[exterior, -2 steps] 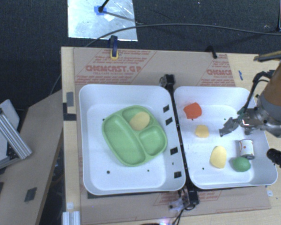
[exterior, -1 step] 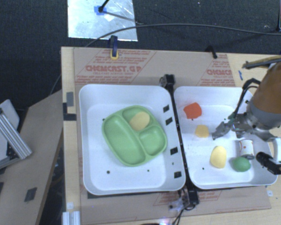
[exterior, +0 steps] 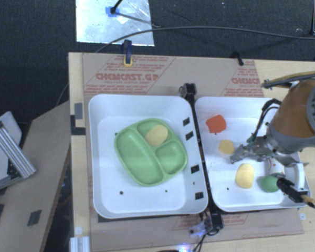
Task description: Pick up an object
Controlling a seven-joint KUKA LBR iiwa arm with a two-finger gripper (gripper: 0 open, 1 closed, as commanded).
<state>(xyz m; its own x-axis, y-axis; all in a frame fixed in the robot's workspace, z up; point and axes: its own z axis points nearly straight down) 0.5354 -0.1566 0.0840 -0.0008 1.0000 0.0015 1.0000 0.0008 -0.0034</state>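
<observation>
Green object (exterior: 269,183) half hidden, end effector (exterior: 268,167) unclear

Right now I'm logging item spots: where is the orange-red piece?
The orange-red piece lies in the right bin, near its upper-left corner, just above the small yellow piece.

The left bin (exterior: 102,156) holds a green divided plate (exterior: 142,159) with a pale yellow item (exterior: 157,135) in its compartment at about one o'clock. In the right bin (exterior: 236,106), an orange-red piece (exterior: 216,124) lies at eleven o'clock, a small yellow piece (exterior: 226,147) near the middle, and a larger yellow piece (exterior: 245,175) and a green piece (exterior: 269,183) toward five o'clock. The arm (exterior: 299,117) reaches in from three o'clock, its gripper (exterior: 247,153) just beside the small yellow piece.
</observation>
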